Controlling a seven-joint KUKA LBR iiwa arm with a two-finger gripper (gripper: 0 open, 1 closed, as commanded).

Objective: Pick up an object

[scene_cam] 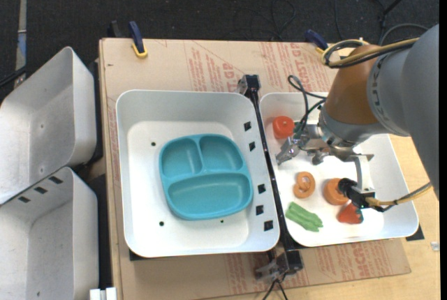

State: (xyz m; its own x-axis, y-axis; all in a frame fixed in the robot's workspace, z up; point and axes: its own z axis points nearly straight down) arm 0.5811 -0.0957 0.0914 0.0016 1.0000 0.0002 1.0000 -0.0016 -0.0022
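My gripper (302,154) hangs over the middle of the right bin (398,222), with the grey arm and its orange band coming in from the right. Its two metal fingers (286,151) stand apart, open, with bare white bin floor between them. A red-orange piece (283,126) lies just above the left finger. Below the gripper lies an orange ring (304,185). Further right sit an orange chunk (335,192) and a red piece (349,214), partly behind a black part of the arm. A green piece (304,216) lies near the bin's front.
The left bin (133,152) holds a blue divided plate (206,175). A black divider strip (260,152) runs between the bins. Two tilted white bins (42,124) stand off the bench at the left. Clamps grip the board's far edge.
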